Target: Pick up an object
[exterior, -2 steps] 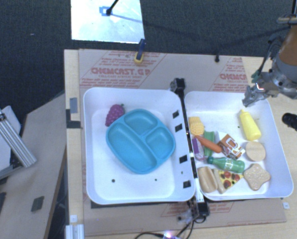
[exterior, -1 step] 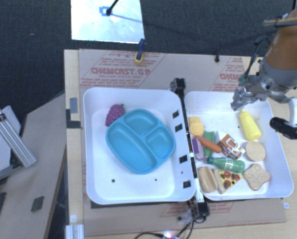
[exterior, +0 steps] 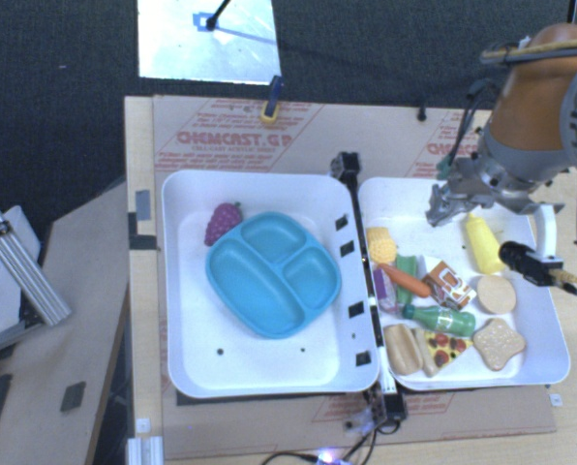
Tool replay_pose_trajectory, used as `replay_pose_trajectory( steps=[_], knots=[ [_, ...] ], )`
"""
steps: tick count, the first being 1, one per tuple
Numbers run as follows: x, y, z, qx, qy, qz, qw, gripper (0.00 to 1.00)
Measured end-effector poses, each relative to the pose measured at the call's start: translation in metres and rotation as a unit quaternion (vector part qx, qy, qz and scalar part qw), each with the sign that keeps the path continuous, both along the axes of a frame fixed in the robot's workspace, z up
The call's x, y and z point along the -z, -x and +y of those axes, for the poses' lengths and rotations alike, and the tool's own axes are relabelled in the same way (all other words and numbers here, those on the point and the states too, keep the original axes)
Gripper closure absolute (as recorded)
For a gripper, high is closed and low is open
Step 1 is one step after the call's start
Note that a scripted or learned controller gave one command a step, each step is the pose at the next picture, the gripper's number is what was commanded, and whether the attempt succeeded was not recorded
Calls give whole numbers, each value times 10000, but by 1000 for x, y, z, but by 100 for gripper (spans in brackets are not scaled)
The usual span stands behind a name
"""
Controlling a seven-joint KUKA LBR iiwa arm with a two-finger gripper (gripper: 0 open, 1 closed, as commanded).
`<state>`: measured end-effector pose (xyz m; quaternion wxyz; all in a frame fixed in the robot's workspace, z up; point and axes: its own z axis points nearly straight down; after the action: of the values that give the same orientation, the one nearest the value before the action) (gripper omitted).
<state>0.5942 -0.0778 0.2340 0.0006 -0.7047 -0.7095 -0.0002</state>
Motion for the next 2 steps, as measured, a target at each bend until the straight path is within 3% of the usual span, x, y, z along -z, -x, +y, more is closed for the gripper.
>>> replay_pose_trajectory(
  steps=[2],
  knots=[
    [20, -1, -3, 30, 8, -1, 10000, 100]
  ],
)
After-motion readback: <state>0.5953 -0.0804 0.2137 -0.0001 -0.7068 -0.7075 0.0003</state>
